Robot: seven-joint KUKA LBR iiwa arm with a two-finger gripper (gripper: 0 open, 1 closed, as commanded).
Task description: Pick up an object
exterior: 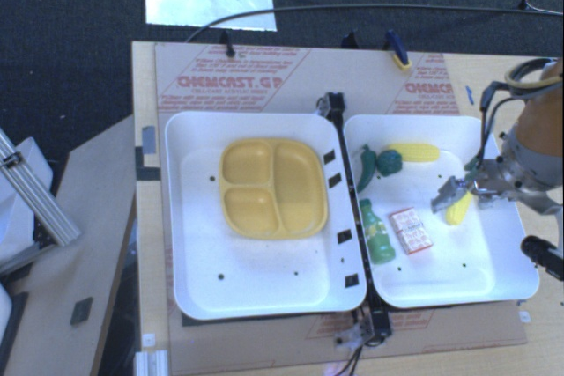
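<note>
the gripper (pixel 451 194) sits low over the right bin (pixel 507 282), reached in from the right, its grey fingers pointing left and the arm (pixel 538 132) bent down behind it with the orange band just above the wrist. much of the arm is cut off by the frame's right side, and the fingertips are small and blurred, so i cannot tell how far they are parted or whether anything is truly between them. a small yellow piece (pixel 458 209) lies right at the fingertips, touching or almost touching them; part of it is hidden under the gripper. further left in the same bin lie a red-and-white packet (pixel 411 231), a green bottle (pixel 378 233) along the bin's left wall, a green pepper (pixel 377 163) and a corn cob (pixel 413 153) near the far wall. the left bin (pixel 189 189) carries a yellow divided plate (pixel 271 188), well apart from the gripper.
</note>
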